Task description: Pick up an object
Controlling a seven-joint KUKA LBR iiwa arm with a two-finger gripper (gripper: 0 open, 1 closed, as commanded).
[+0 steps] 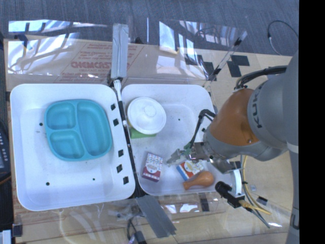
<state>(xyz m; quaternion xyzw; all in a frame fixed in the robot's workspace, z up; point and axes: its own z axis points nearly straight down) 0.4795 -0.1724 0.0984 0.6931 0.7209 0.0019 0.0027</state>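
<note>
Low in the right bin (167,98), claw (179,156) beside a small red carton (152,167); grip state apparently unreadable, cannot tell.

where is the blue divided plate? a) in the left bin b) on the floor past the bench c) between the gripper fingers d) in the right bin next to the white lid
a, the blue plate lies flat in the left bin, alone there, while the white lid and the gripper are over in the right bin.
</note>
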